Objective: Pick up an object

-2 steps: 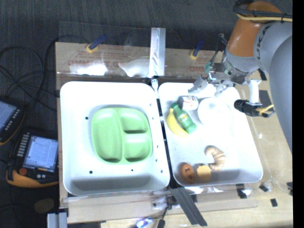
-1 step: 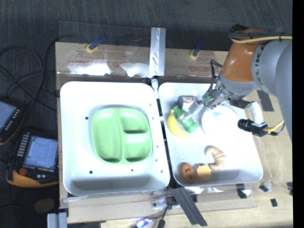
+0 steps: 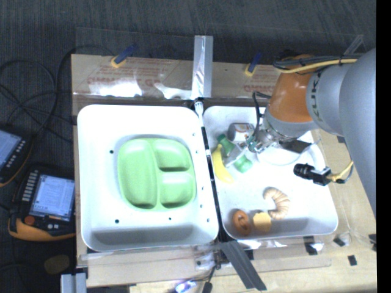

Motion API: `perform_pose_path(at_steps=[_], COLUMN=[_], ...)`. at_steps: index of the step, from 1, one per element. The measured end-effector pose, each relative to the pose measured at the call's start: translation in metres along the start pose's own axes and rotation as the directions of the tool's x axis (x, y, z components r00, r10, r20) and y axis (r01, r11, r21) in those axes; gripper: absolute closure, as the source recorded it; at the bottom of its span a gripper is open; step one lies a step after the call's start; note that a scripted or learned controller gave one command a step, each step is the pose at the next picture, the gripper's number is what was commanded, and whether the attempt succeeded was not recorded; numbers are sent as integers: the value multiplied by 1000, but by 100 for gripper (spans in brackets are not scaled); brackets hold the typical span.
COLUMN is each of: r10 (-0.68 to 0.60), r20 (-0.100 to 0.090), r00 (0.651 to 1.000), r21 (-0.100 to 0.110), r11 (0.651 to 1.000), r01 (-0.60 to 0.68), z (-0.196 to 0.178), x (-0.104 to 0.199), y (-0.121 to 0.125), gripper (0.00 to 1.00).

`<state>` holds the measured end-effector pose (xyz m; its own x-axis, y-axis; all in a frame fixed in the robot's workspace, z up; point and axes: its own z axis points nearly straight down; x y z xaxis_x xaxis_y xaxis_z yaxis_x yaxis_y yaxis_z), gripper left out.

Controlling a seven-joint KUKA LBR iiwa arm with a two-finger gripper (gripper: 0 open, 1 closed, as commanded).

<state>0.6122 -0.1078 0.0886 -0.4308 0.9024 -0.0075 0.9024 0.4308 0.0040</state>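
Lying in the upper left of the right bin (image 3: 317, 215), a green-capped bottle (image 3: 235, 157) and a banana (image 3: 220, 165) crowd together just under the pincer (image 3: 253, 142), and whether its tips are spread or pressed together I cannot tell. A grab there could slip or catch both, being so tightly packed. Left, a green tray (image 3: 157, 173) fills the other bin (image 3: 98, 224) on the wooden surface (image 3: 91, 72) over dark carpet (image 3: 36, 17).

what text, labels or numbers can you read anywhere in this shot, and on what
No text here can be read.
Handheld screen left of the bench: lit, with lines far too small and blurred.
Second screen at the left edge: cut off, nothing legible.
Clear plastic sheet behind the bins: faint reddish print, unreadable.
Green tray, banana: no markings seen.
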Motion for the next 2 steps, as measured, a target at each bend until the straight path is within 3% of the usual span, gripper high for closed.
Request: perform_pose_path(at_steps=[1, 2], r10=[1, 135], r20=[-4, -10], r00=[1000, 991], r21=[-1, 20], r11=[1000, 991], r01=[-1, -135], z=[-7, -89], x=[0, 34], y=[1, 77], gripper=[100, 100])
